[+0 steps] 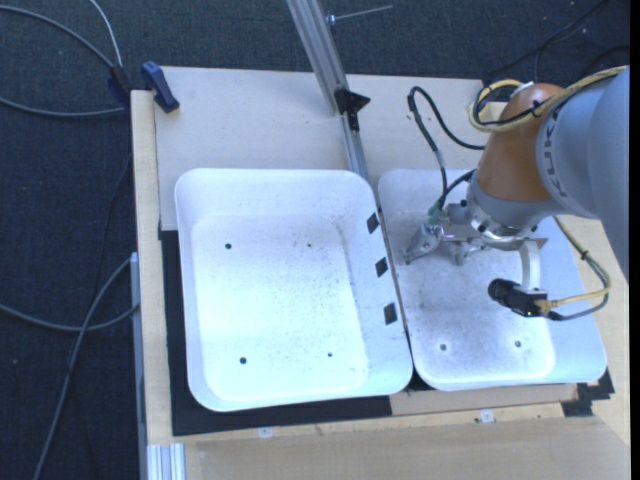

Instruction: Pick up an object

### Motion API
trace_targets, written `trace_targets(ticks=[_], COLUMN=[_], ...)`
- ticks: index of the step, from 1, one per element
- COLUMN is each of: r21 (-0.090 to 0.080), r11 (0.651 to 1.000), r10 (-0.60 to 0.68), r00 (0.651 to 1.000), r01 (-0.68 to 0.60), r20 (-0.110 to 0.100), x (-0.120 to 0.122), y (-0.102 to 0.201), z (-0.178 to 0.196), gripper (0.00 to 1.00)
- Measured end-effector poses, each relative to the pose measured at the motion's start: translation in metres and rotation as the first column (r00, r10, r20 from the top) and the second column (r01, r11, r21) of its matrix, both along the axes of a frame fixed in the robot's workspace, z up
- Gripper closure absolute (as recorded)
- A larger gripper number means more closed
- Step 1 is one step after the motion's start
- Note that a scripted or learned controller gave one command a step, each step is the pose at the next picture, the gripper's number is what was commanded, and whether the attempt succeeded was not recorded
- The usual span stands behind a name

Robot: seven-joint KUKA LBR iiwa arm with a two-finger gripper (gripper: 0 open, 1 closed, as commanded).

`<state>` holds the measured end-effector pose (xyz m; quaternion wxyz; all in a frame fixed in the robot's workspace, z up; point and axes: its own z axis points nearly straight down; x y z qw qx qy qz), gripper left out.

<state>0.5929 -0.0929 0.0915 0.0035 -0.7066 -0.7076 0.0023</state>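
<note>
Arm (560, 148) is down over the right bin (480, 353); I can't tell how your jaws stand. Check something's actually under them before you lift.

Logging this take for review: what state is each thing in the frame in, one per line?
Gripper: lowered over the right bin, nothing visible between its fingers.
Right bin: flat on the bench, arm above it.
Left bin: flat, beside the right bin.
Blue clamp: at the bench's far-left corner.

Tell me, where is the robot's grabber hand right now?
The gripper is over the right bin, near that bin's upper left part, close to the wall it shares with the left bin.
</note>
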Motion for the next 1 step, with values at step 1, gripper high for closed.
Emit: trace_targets(ticks=[1], r21=[-0.001], r11=[1.000], r10=[-0.001], r00=[1.000], r01=[0.001], r20=[0.010], x=[0.0028], y=[-0.0012], z=[0.0149], gripper=[1.00])
